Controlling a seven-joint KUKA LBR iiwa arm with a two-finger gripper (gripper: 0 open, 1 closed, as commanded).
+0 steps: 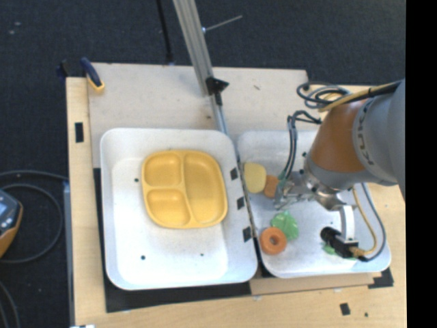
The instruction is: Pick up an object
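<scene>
Crowding the pincer (290, 195), whose state I cannot tell, a brown block (272, 185) and pale yellow lump (255, 177) could probably deflect its grasp.

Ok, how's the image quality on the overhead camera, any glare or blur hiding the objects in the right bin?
Camera view: lighting is even, the white bins look bright but not blown out; the whole picture is slightly soft; the orange ring, green piece and pale yellow object stay readable; the arm covers much of the right bin and hides the gripper.
</scene>
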